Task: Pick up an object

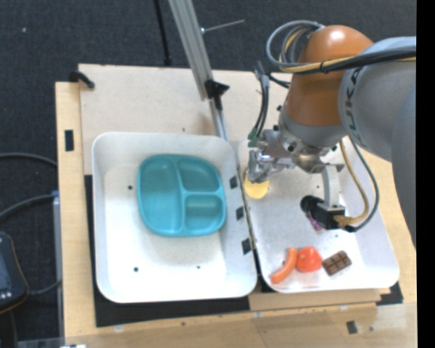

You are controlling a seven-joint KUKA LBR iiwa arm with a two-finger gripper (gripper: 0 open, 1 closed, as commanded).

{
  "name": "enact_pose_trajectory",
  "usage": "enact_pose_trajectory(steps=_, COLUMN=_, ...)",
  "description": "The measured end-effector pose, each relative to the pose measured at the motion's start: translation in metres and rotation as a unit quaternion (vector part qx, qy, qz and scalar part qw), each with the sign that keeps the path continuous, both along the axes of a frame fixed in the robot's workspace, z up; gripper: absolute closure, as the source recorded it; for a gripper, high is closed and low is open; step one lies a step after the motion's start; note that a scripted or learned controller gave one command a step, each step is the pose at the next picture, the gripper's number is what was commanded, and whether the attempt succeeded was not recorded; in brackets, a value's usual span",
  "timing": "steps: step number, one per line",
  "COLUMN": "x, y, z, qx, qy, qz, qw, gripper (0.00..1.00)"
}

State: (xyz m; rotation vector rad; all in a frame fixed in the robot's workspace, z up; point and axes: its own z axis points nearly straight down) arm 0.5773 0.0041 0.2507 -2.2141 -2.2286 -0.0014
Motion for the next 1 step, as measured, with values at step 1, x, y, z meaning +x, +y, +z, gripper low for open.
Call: enact_pose_trajectory(steps=1, x=0.0031, y=0.0548, z=-0.0142, qx=0.0002, qy=0.002, qz=0.0, qw=1.0, gripper=1.0)
